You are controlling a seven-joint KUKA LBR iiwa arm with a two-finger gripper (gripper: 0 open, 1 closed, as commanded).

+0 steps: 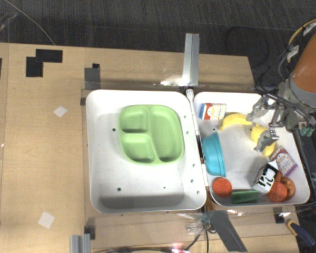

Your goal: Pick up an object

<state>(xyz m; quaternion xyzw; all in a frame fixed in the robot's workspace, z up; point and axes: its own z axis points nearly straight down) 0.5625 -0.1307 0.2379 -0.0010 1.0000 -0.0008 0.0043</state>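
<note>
Yellow banana (237,121) lying in the upper part of the right bin (242,159), apparently the target, with a second yellow piece (258,134) just beside it, directly under the gripper. Gripper (267,125) hanging over that yellow piece, fingers spread with one on each side, nothing pinched between them yet; likely spread this way to straddle the fruit before closing. Small white carton with a red and orange label (213,111) tucked in the bin's top left corner, touching the banana's left end, so little room for a finger on that side. Blue bowl (214,154) tipped on its edge against the bin's left wall, below the carton. Red ball (222,186) and dark green cylinder (245,196) along the bottom wall. Black-and-white packet (266,177), purple packet (285,161) and reddish-orange fruit (280,190) crowded in the lower right corner, well apart from the gripper. Grey arm with orange band (308,67) reaching in from the right. Left bin (102,136) holding a green divided tray (150,133), lying flat near its middle. Both bins side by side on the wooden counter (37,157), an upright metal post (191,59) behind the seam between them.
</note>
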